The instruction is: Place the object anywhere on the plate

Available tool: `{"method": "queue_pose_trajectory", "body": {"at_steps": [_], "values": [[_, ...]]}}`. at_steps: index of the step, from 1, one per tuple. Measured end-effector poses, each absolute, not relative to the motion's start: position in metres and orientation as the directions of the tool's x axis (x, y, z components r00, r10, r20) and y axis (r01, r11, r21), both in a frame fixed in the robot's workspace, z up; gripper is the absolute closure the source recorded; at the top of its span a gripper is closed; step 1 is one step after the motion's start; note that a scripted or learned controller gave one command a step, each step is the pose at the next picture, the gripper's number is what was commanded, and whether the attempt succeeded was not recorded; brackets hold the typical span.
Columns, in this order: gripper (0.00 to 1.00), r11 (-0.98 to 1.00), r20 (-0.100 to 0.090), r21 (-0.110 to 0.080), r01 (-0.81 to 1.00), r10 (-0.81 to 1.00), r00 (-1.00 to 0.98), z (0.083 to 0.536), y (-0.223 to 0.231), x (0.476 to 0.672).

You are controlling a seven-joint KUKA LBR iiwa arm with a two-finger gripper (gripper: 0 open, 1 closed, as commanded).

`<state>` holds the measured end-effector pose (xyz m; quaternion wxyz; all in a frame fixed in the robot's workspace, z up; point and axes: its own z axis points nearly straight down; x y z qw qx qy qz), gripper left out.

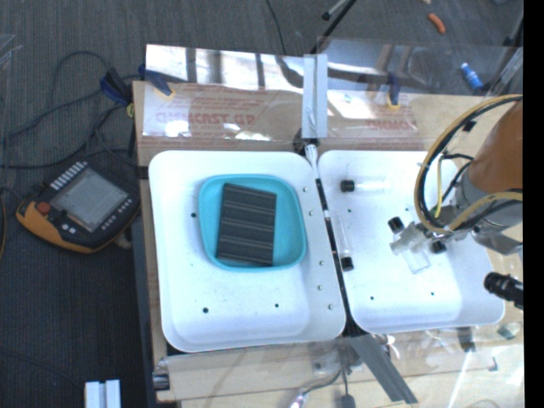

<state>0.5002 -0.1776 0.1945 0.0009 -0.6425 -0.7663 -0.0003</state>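
Note:
A dark grey ribbed block (247, 223) lies flat on the blue plate (289, 236) in the left bin (178, 304). It sits near the plate's middle, its long side running front to back. My gripper (412, 252) is over the right bin (382, 300), well to the right of the plate and apart from the block. Its pale fingers (403, 243) stand open with nothing between them. The arm's orange band (501, 151) and looping cables (433, 185) rise behind the gripper.
A clear tube with a black cap (357, 184) lies at the back of the right bin. A teach pendant (81, 206) rests on the floor to the left. A clear plastic wall (255, 100) stands behind both bins.

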Motion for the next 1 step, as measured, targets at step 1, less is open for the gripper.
{"method": "queue_pose_trajectory", "body": {"at_steps": [1], "values": [[0.00, 0.174, 0.002, -0.001, 0.985, 0.985, -0.174, 0.1945, -0.1777, 0.5002]]}}
